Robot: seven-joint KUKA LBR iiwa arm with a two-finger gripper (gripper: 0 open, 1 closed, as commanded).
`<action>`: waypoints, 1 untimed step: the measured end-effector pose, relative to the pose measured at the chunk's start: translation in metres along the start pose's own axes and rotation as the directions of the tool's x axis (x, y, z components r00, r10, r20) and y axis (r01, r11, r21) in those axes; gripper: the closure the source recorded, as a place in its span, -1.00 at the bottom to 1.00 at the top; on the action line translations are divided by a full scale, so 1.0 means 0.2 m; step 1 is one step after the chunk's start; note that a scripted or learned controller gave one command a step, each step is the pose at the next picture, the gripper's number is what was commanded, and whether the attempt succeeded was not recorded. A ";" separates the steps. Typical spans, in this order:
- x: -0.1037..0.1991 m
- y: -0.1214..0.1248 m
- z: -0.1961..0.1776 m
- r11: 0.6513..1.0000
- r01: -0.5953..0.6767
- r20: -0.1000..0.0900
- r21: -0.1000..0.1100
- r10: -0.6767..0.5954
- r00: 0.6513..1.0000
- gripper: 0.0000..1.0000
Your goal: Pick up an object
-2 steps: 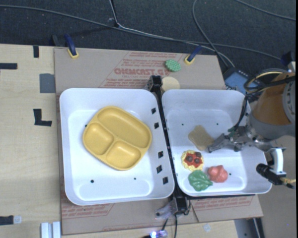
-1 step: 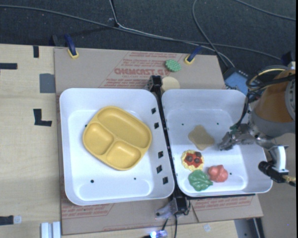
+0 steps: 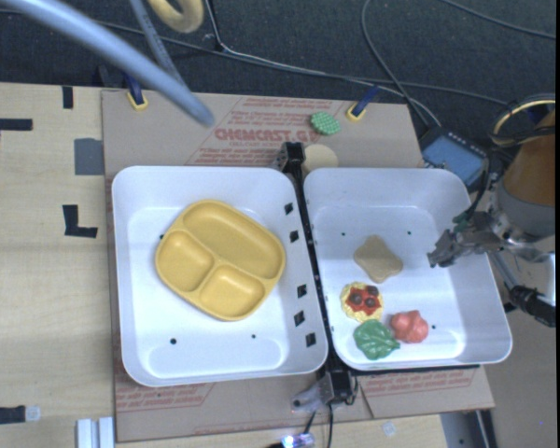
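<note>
Several small toy foods lie in the right bin point(image 3: 392, 203): a tan bread-like slice point(image 3: 379, 258), a yellow piece with red dots point(image 3: 362, 300), a green leafy piece point(image 3: 376, 340) and a red piece point(image 3: 410, 326). My gripper point(image 3: 445, 250) hangs over the bin's right side, right of the tan slice and apart from it. Nothing shows between its dark fingers, and their state is unclear.
A yellow divided plate point(image 3: 221, 259) lies in the left bin point(image 3: 140, 203). A green disc point(image 3: 325, 122) rests on the cardboard behind the bins. Cables run across the dark floor at the back. A grey pole point(image 3: 103, 35) slants over the top left.
</note>
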State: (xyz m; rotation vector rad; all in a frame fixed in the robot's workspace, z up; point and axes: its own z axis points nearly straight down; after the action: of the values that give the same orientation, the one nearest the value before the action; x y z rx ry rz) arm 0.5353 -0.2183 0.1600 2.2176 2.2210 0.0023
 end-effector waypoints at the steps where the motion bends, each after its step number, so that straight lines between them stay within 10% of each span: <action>1: 0.00 0.01 -0.26 1.000 0.000 0.001 -0.001 0.000 1.000 1.00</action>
State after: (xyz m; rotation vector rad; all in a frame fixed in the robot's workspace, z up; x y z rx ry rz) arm 0.5365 -0.2181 0.2129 2.2165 2.2207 0.0025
